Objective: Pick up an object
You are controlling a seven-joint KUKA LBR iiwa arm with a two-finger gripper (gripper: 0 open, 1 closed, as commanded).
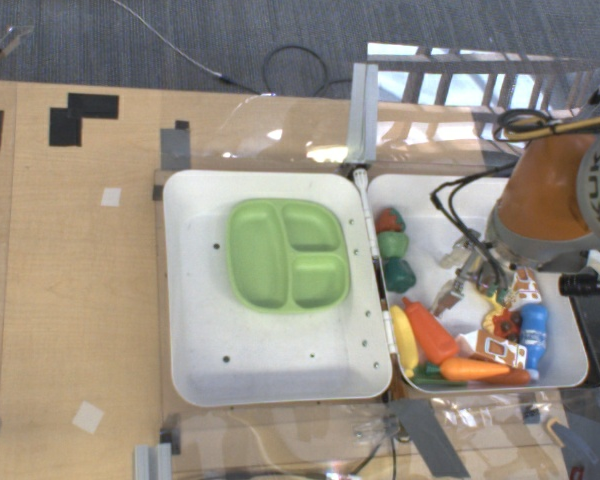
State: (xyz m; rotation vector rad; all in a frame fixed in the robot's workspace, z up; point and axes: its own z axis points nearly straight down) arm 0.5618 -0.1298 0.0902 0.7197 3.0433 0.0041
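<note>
Gripper [458, 278] hovering with fingers spread apart and gripping nothing, orange carrot [432, 335] lying just below the fingertips, yellow banana [404, 341] resting beside it, blue bottle [533, 336] sitting beyond.

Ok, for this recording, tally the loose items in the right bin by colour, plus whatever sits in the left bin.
Orange or red, right bin: 3 (red piece, orange piece, carrot)
Green, right bin: 2 (one, another)
Yellow: 1 (banana)
Blue: 1 (bottle)
Green plate, left bin: 1
Total: 8, excluding unclear patterned bits near the gripper.
</note>
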